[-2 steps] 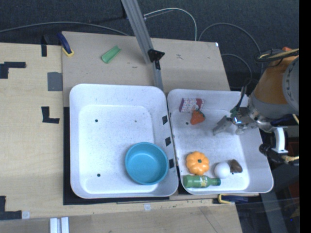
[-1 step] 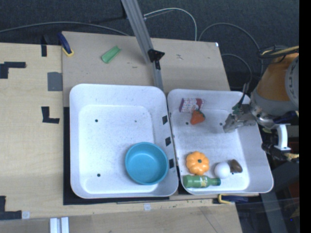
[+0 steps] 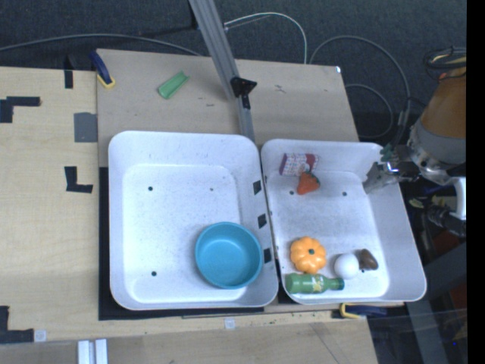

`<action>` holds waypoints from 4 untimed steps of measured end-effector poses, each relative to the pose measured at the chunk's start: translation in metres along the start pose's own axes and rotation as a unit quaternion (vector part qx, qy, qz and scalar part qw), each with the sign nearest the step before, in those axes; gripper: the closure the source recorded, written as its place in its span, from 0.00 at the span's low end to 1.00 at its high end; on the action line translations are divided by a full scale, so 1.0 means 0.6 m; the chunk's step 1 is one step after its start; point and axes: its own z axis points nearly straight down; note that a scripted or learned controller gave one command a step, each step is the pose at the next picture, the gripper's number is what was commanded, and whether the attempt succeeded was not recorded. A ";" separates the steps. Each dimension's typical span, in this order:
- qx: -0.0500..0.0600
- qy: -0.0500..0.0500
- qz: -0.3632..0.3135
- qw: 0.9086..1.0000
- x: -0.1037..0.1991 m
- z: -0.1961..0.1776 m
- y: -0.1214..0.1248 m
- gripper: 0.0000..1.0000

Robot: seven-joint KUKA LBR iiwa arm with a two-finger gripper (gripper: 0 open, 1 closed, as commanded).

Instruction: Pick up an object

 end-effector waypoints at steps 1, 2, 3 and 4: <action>0.000 0.000 0.000 1.000 0.009 -0.073 0.002 1.00; 0.001 0.001 0.000 1.000 0.009 -0.118 0.004 1.00; 0.003 0.001 -0.001 1.000 0.096 -0.126 -0.014 1.00; 0.004 0.002 -0.002 1.000 0.171 -0.120 -0.021 1.00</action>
